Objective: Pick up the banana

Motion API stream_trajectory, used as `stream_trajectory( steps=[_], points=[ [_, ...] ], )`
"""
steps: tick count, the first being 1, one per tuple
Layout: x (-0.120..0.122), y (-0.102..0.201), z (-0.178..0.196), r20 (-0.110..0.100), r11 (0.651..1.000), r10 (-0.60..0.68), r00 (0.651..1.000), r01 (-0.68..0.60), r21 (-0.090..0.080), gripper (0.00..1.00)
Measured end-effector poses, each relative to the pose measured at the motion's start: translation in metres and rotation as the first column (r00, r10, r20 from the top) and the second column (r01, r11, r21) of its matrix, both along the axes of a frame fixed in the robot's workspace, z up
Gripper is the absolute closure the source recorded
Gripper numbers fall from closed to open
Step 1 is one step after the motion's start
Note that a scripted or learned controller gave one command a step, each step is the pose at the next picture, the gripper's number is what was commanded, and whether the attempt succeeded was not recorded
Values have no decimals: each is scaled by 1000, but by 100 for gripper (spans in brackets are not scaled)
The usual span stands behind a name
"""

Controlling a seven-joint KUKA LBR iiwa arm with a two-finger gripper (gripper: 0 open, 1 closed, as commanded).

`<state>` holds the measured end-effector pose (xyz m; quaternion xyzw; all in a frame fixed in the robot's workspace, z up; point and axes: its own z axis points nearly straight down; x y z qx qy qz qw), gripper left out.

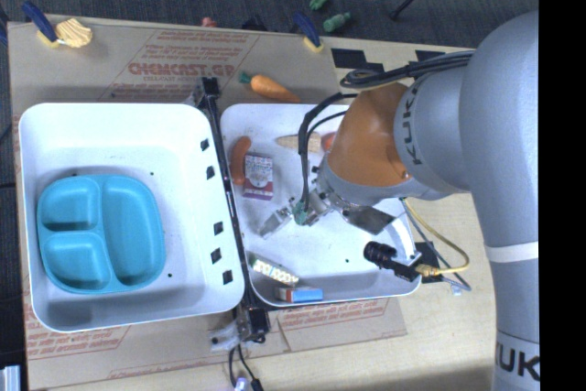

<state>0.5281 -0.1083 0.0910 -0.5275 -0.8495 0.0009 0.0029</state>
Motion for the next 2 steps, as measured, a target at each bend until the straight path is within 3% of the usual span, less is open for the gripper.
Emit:
stream_trajectory(
  steps=[1, 2],
  points=[
    [87, 10, 1, 5, 992, 123, 992, -123, -2, 0],
    [86, -51, 77, 5, 947, 320, 947, -320, -3, 0]
  ],
)
